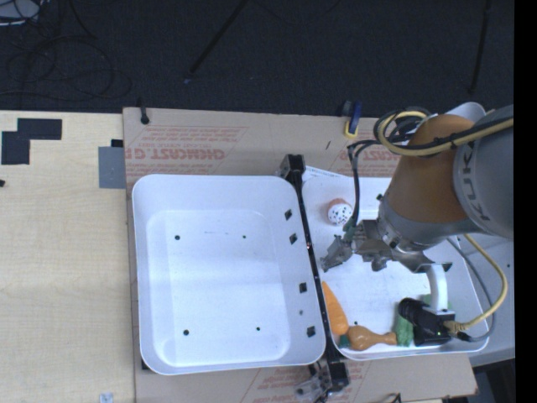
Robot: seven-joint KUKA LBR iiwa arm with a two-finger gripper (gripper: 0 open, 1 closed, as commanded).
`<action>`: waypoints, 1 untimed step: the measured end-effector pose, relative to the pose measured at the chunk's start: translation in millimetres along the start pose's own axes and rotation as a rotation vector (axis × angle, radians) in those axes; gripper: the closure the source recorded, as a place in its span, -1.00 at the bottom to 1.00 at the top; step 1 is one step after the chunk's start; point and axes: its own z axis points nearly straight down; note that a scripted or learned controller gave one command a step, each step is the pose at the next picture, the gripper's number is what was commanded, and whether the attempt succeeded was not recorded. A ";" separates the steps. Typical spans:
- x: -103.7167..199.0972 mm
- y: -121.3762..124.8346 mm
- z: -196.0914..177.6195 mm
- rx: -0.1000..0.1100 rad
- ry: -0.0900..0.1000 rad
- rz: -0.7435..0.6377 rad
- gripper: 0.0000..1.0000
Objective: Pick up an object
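A: Gripper (333,256) is seen low over the right bin (369,296), close to its left wall. Whether it is apart or together cannot be told from this slant.

B: Contents, left to right?

A: Left bin (151,225) is placed at 9 o'clock of the gripper. An orange carrot (335,307) is laid along the right bin's left wall, at 6 o'clock of the gripper, apart from it. A white dotted ball (338,212) is found at 12 o'clock, near but not touched.

B: Further right?

A: An orange-yellow gourd toy (369,337) is lodged at the carrot's 4 o'clock, by the bin's near rim. A green item (404,333) is pressed against it at 3 o'clock.
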 end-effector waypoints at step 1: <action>-60.4 129.0 102.9 -0.011 -0.003 -0.010 -1.00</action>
